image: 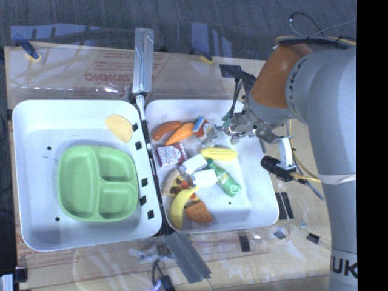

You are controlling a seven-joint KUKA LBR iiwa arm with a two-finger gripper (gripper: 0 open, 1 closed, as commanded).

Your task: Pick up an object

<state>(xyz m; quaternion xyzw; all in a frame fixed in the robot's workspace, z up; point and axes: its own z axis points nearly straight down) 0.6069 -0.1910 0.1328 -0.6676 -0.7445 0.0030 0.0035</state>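
- Red lettering runs across the clear plastic sheet [91,71] behind the bins; it seems to begin "CHEMCAS", the rest too faint to read.
- White letters "UK" show on the grey arm [330,138] at the lower right, cut by the frame edge.
- A small dark red packet [170,155] in the right bin carries print too small to read.
- Both bins are shallow, smooth white plastic with rounded corners, set side by side, with black clips along the wall between them.
- The left bin [36,126] holds a pale green divided tray [97,183] with three compartments, and a flat yellowish oval piece [119,127] near its upper right corner.
- The right bin [257,202] holds a heap of toy food and packets: two orange carrot-like pieces [173,131], a yellow corn cob [219,154], a green tube-shaped packet [227,182], a white wrapped block [203,177], a curved yellow banana [179,204] and an orange-brown ridged wedge [198,212].
- The gripper [229,128] hangs over the bin's upper right part, just above the corn cob; whether its fingers are apart or together cannot be told, and nothing shows between them.
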